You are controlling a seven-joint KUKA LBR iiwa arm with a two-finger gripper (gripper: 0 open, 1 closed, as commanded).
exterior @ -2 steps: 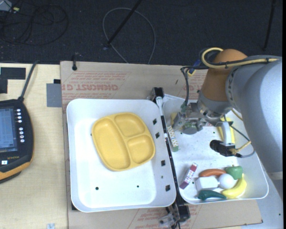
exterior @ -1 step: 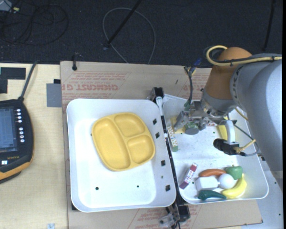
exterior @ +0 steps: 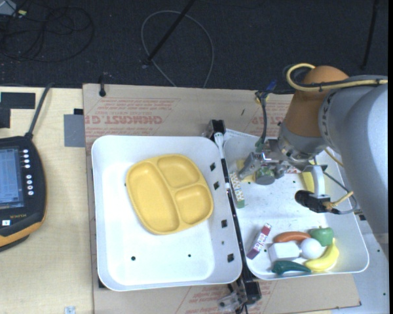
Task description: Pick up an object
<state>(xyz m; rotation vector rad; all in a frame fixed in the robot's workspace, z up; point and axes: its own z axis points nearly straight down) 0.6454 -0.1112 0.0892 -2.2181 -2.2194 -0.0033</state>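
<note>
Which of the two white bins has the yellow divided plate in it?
The left bin. It holds the yellow plate; the right bin holds small toys and the tool.

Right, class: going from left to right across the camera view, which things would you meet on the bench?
Handheld control pendant → left white bin holding the yellow divided tray → gripper over the right white bin → toy food pile in its near corner.

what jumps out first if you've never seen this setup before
The big yellow divided tray lies alone in the left white bin. Next comes the grey arm with its orange band reaching in from the right, its gripper low over the upper part of the right bin. A heap of toy food, with a banana and a white egg, sits in that bin's lower corner.
</note>
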